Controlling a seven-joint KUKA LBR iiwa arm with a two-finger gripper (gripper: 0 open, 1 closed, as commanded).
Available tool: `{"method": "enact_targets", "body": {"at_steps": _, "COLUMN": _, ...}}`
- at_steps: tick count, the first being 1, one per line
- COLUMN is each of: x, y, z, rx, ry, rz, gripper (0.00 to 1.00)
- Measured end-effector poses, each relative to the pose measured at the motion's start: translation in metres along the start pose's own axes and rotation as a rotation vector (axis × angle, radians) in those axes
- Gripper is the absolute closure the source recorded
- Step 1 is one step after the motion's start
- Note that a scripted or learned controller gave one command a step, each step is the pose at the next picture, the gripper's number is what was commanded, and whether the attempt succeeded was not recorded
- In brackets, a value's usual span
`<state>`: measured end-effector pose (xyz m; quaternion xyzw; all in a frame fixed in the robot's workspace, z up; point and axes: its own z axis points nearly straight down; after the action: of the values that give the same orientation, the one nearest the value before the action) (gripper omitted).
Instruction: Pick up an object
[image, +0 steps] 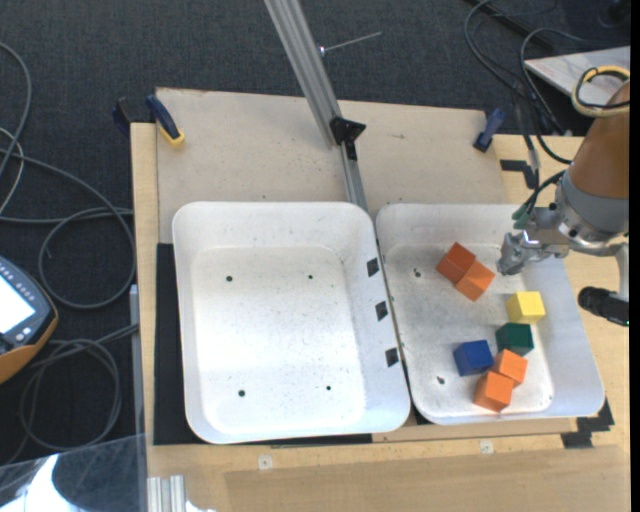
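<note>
Blocks, small and coloured, probably wood or plastic, sit in the right-hand shallow white plastic bin (560, 395) on the desk (250, 160): two orange cubes touching (466, 271) at 12 o'clock of the cluster, yellow cube (526, 306) at 3, dark green cube (516, 336) just below it, blue cube (473, 357) at 7, two more orange blocks (501, 379) at 6. Gripper (512, 253) hangs just beside the upper orange pair, at their 3 o'clock; its opening can't be told, nothing seen held. Judged light, rigid, smooth-faced, not fragile; pinch across two flat opposite sides. Touching neighbours may block one side.
</note>
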<state>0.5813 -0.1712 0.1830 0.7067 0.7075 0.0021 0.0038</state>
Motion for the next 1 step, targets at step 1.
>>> {"method": "enact_targets", "body": {"at_steps": 1, "x": -0.0006, "y": -0.0023, "z": -0.0449, "rx": 0.002, "ry": 0.001, "rz": 0.000, "gripper": 1.00}}
